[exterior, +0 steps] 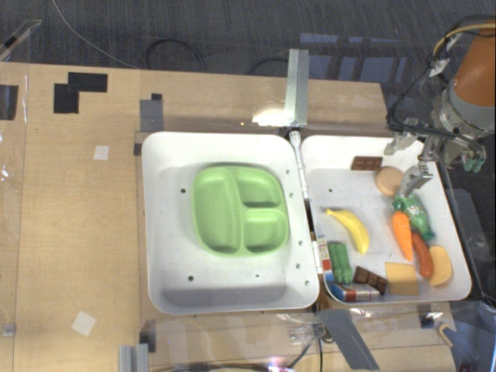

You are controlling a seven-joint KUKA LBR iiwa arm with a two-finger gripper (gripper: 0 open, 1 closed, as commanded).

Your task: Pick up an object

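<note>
Right now my end effector [412,161] hangs over the far right part of the right bin [341,149], with my grey arm and its orange band [474,72] reaching in from the right edge. Its two fingers stand apart and nothing sits between them, so it is open and empty. One finger is near the far wall of the bin; the other [418,178] points down just beside a tan round bun [388,181], and I cannot tell whether it touches it.

Beyond the bun, a brown chocolate bar [366,163] lies near the far wall. A yellow banana [350,228] lies in the middle of the bin floor. To its right, a carrot [401,235] with a green leafy top [410,208] lies lengthwise, and a reddish sausage [422,256] lies just beside it. An orange wedge-shaped piece [440,265] sits by the right wall. Along the near wall I see a yellow cheese block [401,277], a second dark chocolate piece [370,278] and a green packet [339,257], all close together in a loose pile.

The left bin [167,208] holds a green divided plate [239,209] lying flat at its middle. Both bins rest side by side on the pale wooden tabletop [70,239], with a metal bracket [297,87] standing at the far end of the gap between them.
</note>
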